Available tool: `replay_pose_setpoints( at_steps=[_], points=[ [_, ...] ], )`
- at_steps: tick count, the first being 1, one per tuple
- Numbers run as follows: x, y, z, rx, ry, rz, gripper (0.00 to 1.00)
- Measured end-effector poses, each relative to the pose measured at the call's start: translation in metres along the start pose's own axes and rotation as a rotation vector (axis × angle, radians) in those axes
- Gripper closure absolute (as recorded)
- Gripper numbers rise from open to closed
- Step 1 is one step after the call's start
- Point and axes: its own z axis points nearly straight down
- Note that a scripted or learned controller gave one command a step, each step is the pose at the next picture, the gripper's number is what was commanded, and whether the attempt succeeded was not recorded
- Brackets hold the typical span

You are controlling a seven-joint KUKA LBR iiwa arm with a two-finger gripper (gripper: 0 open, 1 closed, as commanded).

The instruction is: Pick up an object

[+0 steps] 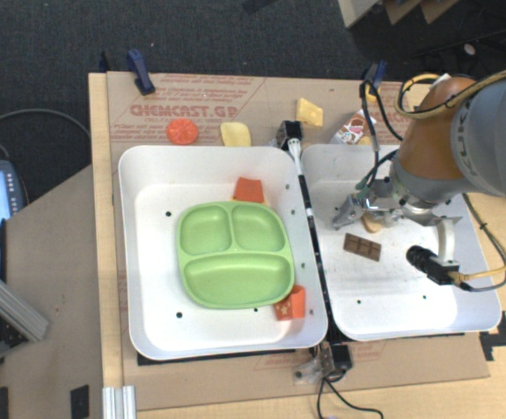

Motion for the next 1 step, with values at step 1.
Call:
replay_pose_setpoints(
  at_steps=[1],
  points=[
    [-0.0197, -0.0645, -0.0016, 0.007, 0.002, 0.006, 0.00]
  ],
)
